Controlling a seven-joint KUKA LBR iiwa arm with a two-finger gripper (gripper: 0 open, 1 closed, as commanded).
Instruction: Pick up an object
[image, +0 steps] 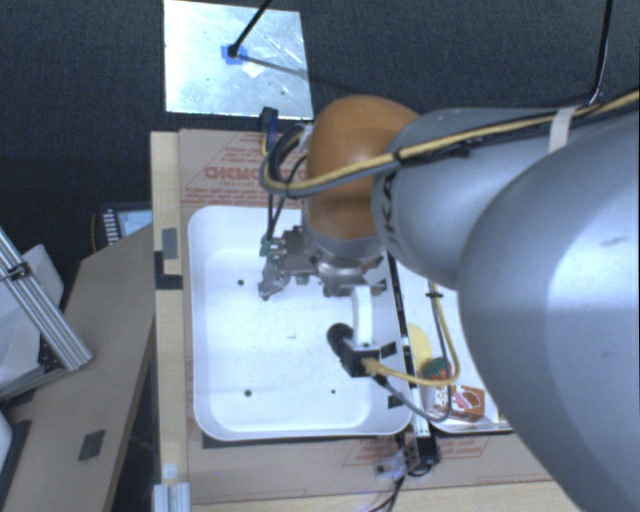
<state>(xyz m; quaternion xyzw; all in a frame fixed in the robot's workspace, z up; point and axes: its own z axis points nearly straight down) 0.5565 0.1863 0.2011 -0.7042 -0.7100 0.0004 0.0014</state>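
Where the grey arm (520, 260) bends down past its orange band (350, 170), we see the claw (268, 289) hanging tip-down over the left bin (215, 330), above the far half of its floor and nearer its left wall than its right. Whether the claw stands wide or narrow, we cannot tell. The white floor around it bears a few small dark dots (247, 392). Past the left bin's right wall, in the strip of the right bin (470, 424) that shows beneath the arm, lie the things to be picked: a yellow piece (437, 345), a small green and red thing (434, 372) just beside it on the near side, and an orange and white packet (466, 401) close to the near edge. All three are well apart from the claw. Both bins rest on a brown cardboard sheet (225, 170) with red print, and beyond its far edge we see a shiny metal plate (215, 70) with a bit of blue tape (232, 53) on it.
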